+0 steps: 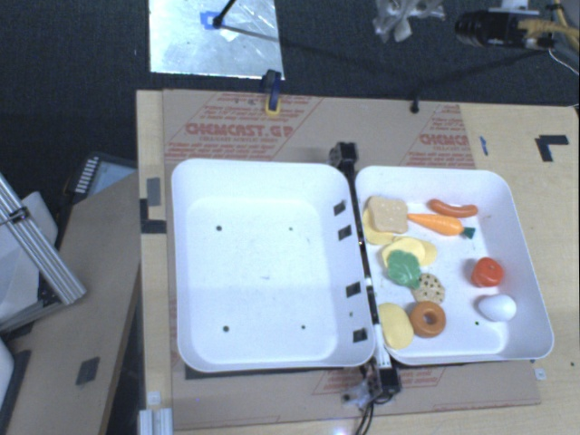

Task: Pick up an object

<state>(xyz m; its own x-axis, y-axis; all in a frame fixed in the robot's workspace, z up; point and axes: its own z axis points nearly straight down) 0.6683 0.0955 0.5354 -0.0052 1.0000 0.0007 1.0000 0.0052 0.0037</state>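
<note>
While every toy food item lies untouched in the right bin (517,208), I judge from my remote station that the pick has not begun, with choosing, gripping and lifting all left, and I cannot tell the tool's state from this camera. My count of that bin: one bread slice (388,214), one sausage (452,209), one carrot (437,225), one tomato (487,272), one egg (496,308), one doughnut (427,319), one cookie (428,288), one green piece (403,267) and several yellow pieces, overlapping too much to number. Two white bins sit side by side, the left bin (263,270) beside it.
</note>
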